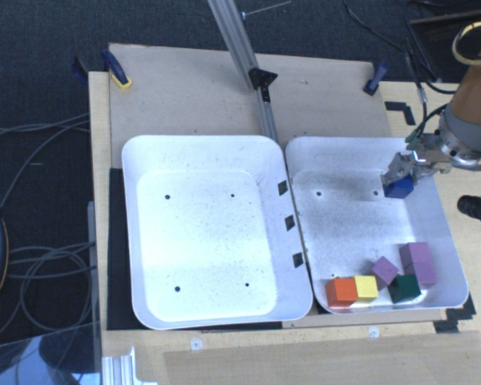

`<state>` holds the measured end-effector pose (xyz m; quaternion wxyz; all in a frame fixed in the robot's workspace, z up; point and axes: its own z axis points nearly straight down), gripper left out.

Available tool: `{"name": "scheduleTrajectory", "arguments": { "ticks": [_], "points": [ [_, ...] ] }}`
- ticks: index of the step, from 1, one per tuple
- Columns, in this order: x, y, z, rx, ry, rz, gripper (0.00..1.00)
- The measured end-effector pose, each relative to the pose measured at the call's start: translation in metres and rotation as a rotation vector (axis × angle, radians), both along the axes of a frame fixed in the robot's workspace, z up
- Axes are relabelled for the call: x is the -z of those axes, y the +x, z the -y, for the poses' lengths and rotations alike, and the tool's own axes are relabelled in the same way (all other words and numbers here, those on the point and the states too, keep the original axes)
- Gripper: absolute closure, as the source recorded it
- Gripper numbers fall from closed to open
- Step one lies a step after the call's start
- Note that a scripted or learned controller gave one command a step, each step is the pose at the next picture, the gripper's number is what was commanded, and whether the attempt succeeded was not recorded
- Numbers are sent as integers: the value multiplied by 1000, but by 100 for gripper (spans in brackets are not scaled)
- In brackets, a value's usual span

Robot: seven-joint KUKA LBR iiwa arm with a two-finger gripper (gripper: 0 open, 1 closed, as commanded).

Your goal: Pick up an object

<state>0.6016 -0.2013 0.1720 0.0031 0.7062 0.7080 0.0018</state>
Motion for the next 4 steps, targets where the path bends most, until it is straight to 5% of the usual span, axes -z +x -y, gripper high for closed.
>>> {"name": "scheduleTrajectory", "arguments": {
  "ticks": [1, 2, 4],
  "points": [
    [-64, 0, 6, 1, -1, 2, 100],
    [-28, 0, 5, 2, 3, -12, 100],
    [-37, 28, -110, -5, 4, -6, 100]
  ]
}}
